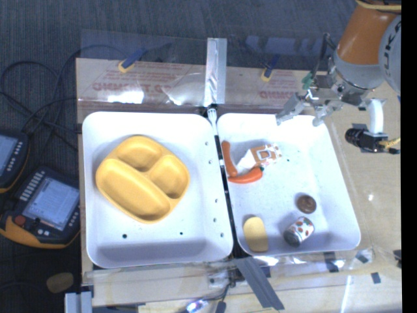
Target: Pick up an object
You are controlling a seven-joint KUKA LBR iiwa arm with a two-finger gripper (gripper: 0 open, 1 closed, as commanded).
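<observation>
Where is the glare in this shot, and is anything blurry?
Camera view: glare on the clear plastic sheet behind the bins and along the right bin's front rim; the hand looks slightly soft; the yellow tray is evenly lit, casting a soft shadow.

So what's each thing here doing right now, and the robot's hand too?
Hand: fingers spread open, holding nothing, above the right bin's far edge.
Yellow divided tray: lying in the left bin.
Orange curved piece: flat beside the small white box.
Brown disc: lying flat.
Patterned cup: tipped over.
Tan block: lying flat.
</observation>
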